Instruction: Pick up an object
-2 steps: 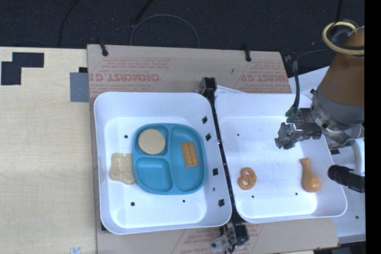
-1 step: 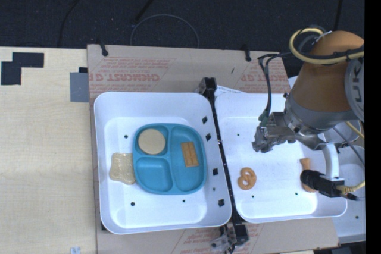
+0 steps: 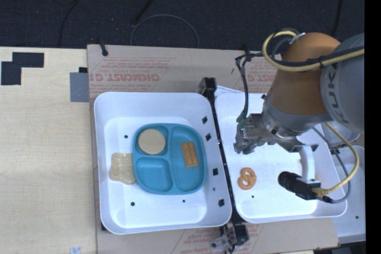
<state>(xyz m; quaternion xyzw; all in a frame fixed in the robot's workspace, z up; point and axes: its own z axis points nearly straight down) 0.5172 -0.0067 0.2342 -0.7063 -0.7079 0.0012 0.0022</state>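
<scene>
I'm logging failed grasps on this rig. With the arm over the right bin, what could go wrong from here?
1. The gripper sits above and apart from the pretzel, so a straight descent may close on nothing.
2. The pretzel lies flat on the right bin floor; the fingers may slide over it.
3. The gripper hangs near the divider between bins and could clip it.

**Layout of the 2 bins**

The blue 3-compartment plastic tray (image 3: pixel 169 166) sits in the left white bin (image 3: pixel 113 110), a pale flat object (image 3: pixel 122 168) touching its left edge. In the right white bin (image 3: pixel 262 214), the orange pretzel-shaped toy (image 3: pixel 247 178) lies near the gripper (image 3: pixel 245 143).
</scene>
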